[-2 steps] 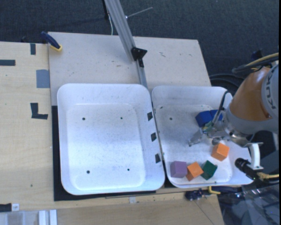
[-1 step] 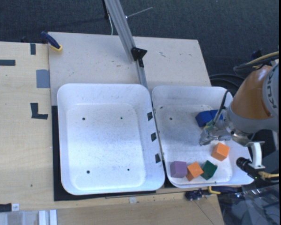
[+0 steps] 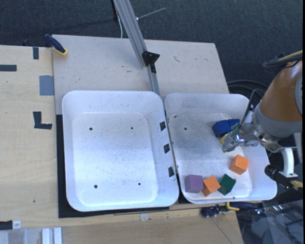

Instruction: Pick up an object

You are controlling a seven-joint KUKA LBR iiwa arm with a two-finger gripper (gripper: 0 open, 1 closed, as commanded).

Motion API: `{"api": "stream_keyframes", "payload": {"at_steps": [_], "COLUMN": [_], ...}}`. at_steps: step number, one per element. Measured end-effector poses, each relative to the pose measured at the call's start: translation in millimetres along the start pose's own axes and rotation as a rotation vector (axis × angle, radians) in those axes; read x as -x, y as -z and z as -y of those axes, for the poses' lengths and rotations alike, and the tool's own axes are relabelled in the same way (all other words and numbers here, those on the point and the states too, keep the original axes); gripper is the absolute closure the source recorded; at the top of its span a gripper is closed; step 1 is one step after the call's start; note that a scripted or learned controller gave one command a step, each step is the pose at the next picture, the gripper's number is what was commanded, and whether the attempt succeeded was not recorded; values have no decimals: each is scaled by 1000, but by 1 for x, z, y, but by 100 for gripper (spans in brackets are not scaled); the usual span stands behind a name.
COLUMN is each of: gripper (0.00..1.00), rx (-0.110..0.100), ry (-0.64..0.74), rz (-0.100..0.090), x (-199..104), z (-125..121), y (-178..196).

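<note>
Two shallow white bins were observed side by side on the bench. The left bin (image 3: 114,151) showed only small dark marks on its floor. The right bin (image 3: 193,116) contained the loose objects.

The arm (image 3: 282,98), grey with an orange band, was seen reaching in from the right over the right bin. The gripper (image 3: 230,142) was positioned low over the right-hand part of that bin. It could not be determined whether the fingers were apart or together, the metal parts being too small and blurred to be resolved.

A blue object (image 3: 223,126) was recorded just beside the gripper, on its upper-left side, with a small yellow patch visible at its lower edge. Whether it was touched by the gripper could not be told; it was not seen between the fingers.

An orange cube (image 3: 239,164) was noted just below the gripper, apart from it, near the bin's right wall. Along the front of the bin three further pieces were found close together: a purple cube (image 3: 194,183), an orange block (image 3: 211,185) touching or nearly touching it, and a dark green block (image 3: 226,183) just beside that.

A grey metal bar (image 3: 134,29) was observed running from the top of the view down to the gap between the bins.
</note>
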State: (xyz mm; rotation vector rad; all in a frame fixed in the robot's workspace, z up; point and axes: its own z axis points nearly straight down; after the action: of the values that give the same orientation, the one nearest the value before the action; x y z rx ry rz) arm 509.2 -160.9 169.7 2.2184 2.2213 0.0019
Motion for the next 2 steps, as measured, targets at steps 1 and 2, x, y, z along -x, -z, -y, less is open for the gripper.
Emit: {"api": "stream_keyframes", "payload": {"at_steps": [1, 2], "gripper": [100, 100], "rx": [3, 2], "ry": [0, 1], "rz": [1, 1], "x": [2, 2], "z": [1, 0], "y": [63, 116]}}
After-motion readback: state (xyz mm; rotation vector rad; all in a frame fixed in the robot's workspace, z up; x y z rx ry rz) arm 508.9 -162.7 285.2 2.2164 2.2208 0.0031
